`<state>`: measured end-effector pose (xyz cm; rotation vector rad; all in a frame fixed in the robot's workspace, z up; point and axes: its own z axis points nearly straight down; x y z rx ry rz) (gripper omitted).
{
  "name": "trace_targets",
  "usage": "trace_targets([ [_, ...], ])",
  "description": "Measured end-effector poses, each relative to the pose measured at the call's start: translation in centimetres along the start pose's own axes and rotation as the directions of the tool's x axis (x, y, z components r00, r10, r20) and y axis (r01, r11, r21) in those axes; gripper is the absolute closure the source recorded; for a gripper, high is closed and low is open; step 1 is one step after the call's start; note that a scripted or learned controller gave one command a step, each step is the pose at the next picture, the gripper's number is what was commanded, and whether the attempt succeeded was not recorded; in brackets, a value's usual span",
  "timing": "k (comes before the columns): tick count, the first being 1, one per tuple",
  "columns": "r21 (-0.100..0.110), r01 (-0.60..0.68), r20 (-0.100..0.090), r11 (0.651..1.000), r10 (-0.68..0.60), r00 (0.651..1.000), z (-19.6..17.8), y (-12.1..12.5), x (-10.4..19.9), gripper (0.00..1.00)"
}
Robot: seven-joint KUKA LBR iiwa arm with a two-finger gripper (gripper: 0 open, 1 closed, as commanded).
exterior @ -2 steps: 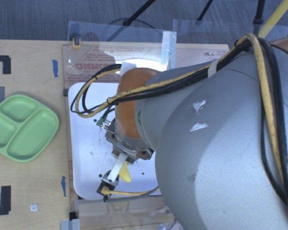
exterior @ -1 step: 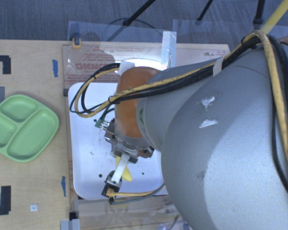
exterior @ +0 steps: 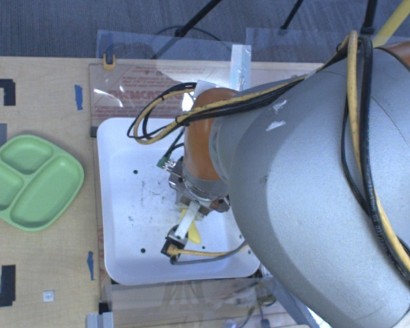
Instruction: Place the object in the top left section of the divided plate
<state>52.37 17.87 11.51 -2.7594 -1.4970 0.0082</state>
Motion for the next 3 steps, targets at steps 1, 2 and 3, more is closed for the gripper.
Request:
trace_targets([
  [1, 0.001, -0.041, 0.0, 0.999, 0.041, 0.999, -0.6, -2.6, 1.0, 1.0],
  [2, -0.003, 0.054, -0.002, 0.999, -0.054, 0.999, -19.8, -4.3, 1.7, 1.0],
  [3, -0.004, -0.017, -0.002, 1.0, 0.017, 1.0, -32.0, 3.0, 2.8, 1.0],
])
